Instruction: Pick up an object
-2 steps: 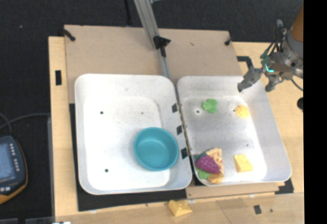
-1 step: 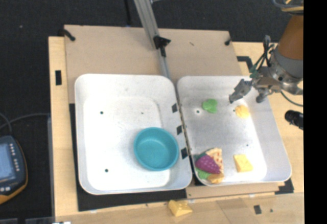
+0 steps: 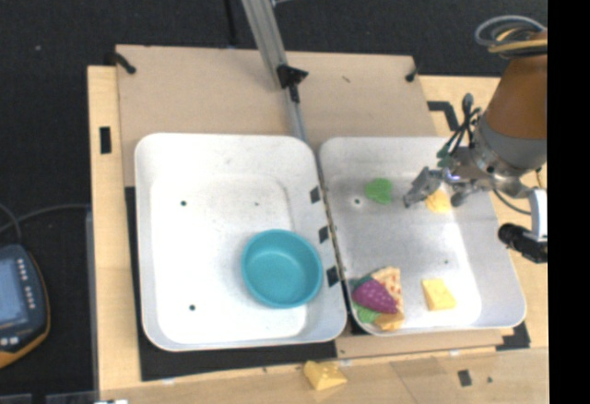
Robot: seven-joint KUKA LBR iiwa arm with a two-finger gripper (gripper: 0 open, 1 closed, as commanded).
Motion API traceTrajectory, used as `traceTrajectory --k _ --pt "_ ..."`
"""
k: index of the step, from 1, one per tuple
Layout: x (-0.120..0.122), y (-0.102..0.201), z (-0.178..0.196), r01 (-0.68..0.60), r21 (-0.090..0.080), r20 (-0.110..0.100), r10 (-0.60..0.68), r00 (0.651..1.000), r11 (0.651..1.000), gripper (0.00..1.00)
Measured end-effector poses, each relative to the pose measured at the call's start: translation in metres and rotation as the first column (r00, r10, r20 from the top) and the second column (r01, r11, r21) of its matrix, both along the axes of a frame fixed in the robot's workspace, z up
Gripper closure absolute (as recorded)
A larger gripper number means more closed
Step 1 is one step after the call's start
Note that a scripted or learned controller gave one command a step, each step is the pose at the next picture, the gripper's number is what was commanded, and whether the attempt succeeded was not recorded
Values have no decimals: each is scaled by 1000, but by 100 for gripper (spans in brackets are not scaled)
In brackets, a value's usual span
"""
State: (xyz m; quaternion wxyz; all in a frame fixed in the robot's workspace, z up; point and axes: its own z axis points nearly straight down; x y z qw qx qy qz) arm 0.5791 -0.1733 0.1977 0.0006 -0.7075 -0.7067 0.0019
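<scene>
Grey arm (image 3: 510,146), orange band (image 3: 522,102), looped cable (image 3: 509,29) on top

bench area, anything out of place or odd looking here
One yellow wedge lies outside both bins, on the bench's front edge below the right bin. The other toys sit inside that bin, and the blue bowl sits upright in the left bin.

Yellow piece (image 3: 439,202) crowds my fingers (image 3: 431,192); green piece (image 3: 378,190) near on the left. Bare bin floor (image 3: 419,245) below them, open down to yellow block (image 3: 438,294).
</scene>
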Motion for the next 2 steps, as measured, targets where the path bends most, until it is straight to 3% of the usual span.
traceTrajectory --k 1,2 --pt "2 8 -55 1 1 2 -1 1000 1000 0" --pt "4 7 -42 6 2 8 -6 1000 1000 100"
